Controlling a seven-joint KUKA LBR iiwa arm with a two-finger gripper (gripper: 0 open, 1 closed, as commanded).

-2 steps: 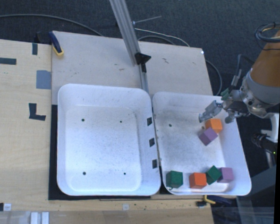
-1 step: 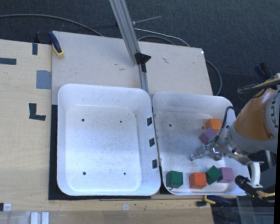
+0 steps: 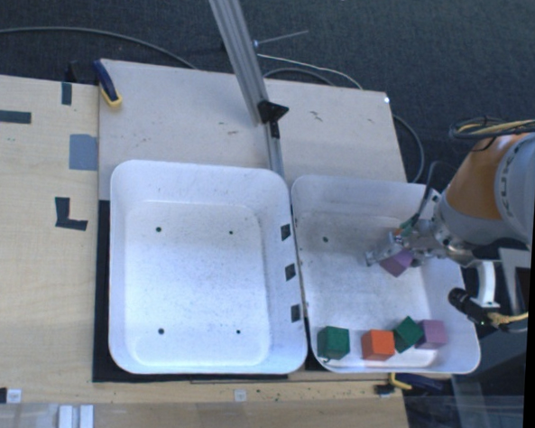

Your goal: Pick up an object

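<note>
Nearest the camera: four small blocks lined up along the near edge of the right bin (image 3: 358,205), toward its near right corner. From left to right, a green cube (image 3: 333,341), an orange cube (image 3: 378,344), a darker green block (image 3: 408,333) tilted on edge, and a pale purple cube (image 3: 435,332) touching it. Probably bunched there because the bin floor slopes or because loose pieces slide to the wall; hard to reach for that reason, with the rim just beside them.

Further in, near the right edge of the same bin: the tool (image 3: 393,252) hanging from the grey and orange arm (image 3: 486,195), with a purple block (image 3: 394,262) right at its tip. Looks lifted a little off the white floor and tilted, which suggests a pinch between the fingers, though too small and blurred to confirm; opening width not readable. Taken from open floor rather than from the crowded row, likely for clearance on both sides.

Left bin (image 3: 121,245) alongside on the desk (image 3: 31,239), its rim touching the right bin's. A slanted metal rail (image 3: 246,53) over the far edge of the desk.
</note>
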